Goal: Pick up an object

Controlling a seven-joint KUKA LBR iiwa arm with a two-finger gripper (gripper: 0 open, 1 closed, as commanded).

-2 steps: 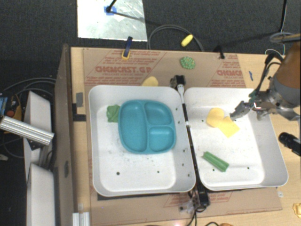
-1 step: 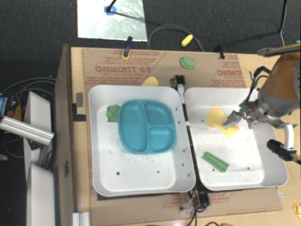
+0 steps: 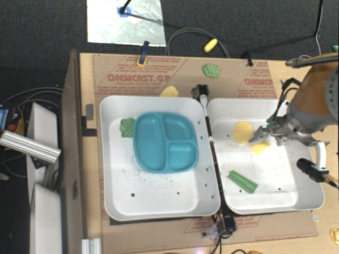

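Observation:
In the right bin (image 3: pixel 275 202) my gripper (image 3: pixel 261 137) hangs low near the middle, reaching in from the right. A round yellow object (image 3: pixel 242 131) lies just left of it. A smaller yellow piece (image 3: pixel 260 149) shows directly below the gripper's tip, touching or nearly touching it; I cannot see whether it is held. A green stick-shaped object (image 3: pixel 242 181) lies flat toward the front of the same bin, well clear of the gripper.
The left bin (image 3: pixel 122 194) holds a blue divided plate (image 3: pixel 164 142) with a green leafy piece (image 3: pixel 127 127) at its left edge. On the cardboard behind the bins lie a yellow item (image 3: pixel 169 91) and a green bumpy item (image 3: pixel 211 70).

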